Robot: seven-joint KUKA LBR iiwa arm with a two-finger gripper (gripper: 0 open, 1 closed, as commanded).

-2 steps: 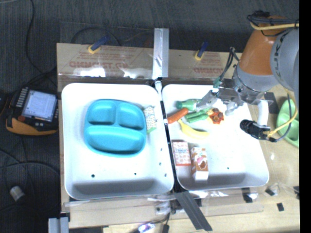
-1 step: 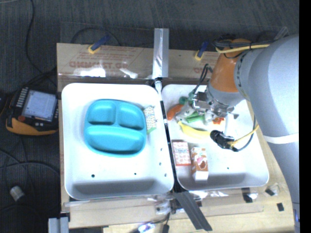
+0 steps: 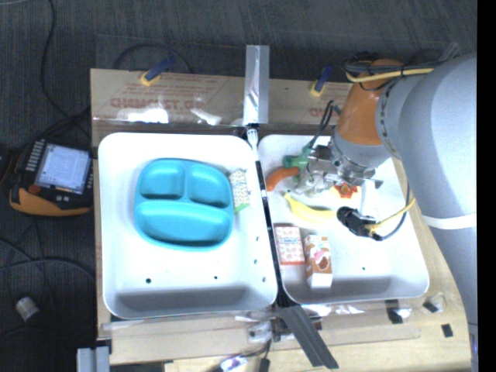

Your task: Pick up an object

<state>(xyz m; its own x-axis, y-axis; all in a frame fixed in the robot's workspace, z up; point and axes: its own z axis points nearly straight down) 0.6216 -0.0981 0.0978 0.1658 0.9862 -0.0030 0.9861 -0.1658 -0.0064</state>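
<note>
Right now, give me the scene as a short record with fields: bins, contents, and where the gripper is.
left bin: blue divided tray, small speckled item at its right edge
right bin: banana, orange carrot-like item, two small cartons near the front
gripper: low over the right bin's back area, above the banana
grasp: cannot tell

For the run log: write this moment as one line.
arm: over right bin | gripper: low by banana and carrot | grasp: unconfirmed | left bin: blue divided plate
</note>
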